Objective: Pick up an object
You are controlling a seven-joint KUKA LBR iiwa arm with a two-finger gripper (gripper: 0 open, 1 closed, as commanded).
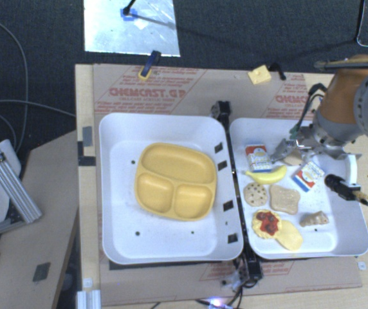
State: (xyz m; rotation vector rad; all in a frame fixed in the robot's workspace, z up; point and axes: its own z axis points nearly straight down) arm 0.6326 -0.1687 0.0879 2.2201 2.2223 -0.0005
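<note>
White bins: 2 shallow bins sit side by side on a cardboard-covered bench, the left bin (pixel 116 172) wider than the right bin (pixel 351 230).
Left bin: holds a yellow plate (pixel 174 180) with 3 compartments, lying flat near the middle.
Right bin: holds small play-food pieces close together.
Banana (pixel 266 175): yellow, lying across the upper middle of the right bin, just below a red and white carton (pixel 256 155).
Other pieces: a round cookie (pixel 255 194), a slice of toast (pixel 284 199), a red-topped piece (pixel 267 223), a pale yellow piece (pixel 289 236), a brownish lump (pixel 314 219) and a small red, white and blue packet (pixel 307 176).
Arm: grey with an orange band (pixel 340 92), reaching in from the right over the right bin's upper part.
Gripper (pixel 284 150): low over the bin, just above the banana's right end and beside the carton. How far its fingers are apart cannot be told, and nothing is seen held between them.
Bench top edge: a yellow block (pixel 259 75) lies there.
</note>
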